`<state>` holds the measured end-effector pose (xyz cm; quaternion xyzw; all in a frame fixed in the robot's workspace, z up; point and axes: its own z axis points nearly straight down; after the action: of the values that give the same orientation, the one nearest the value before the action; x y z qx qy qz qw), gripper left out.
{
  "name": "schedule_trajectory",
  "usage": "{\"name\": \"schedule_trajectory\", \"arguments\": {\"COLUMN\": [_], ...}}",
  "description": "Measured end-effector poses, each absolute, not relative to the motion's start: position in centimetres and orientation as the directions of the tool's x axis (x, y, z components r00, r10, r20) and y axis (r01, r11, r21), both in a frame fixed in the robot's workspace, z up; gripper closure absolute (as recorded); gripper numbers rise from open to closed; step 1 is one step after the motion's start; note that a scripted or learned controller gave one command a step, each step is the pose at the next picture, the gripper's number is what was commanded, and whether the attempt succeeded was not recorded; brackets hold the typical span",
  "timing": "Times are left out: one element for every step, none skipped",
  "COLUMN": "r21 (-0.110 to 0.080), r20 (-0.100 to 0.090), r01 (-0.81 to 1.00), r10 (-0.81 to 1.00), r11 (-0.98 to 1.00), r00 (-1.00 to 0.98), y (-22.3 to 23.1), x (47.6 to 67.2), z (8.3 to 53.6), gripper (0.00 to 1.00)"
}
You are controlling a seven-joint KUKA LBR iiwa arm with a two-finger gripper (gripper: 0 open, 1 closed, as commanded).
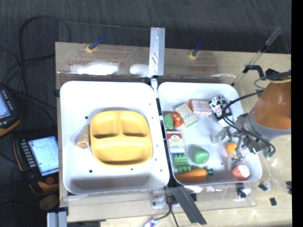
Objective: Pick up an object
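The arm hangs over the right bin (163, 126) at its 3 o'clock side, gripper (230, 145) low among the toys. I cannot tell its state. An orange piece (231, 149) sits right by it, carrot (191, 175) at 6 o'clock.

The arm (273, 109) reaches in from three o'clock, orange band uppermost, its gripper (235, 148) pointing down.

I have one fixed camera above the tabletop (284, 65), looking down at a slant, far enough to take in both bins (71, 98), with the arm (274, 108) entering from the right.
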<state>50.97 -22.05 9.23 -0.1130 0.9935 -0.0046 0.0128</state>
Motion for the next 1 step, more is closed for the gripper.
{"name": "schedule_trajectory", "arguments": {"r21": [-0.014], "r20": [-0.029], "r01": [-0.206], "r10": [-0.206], "r11": [0.978], "r00": [-0.978], "y": [-21.27], "x": [50.4], "z": [9.32], "gripper": [0.0]}}
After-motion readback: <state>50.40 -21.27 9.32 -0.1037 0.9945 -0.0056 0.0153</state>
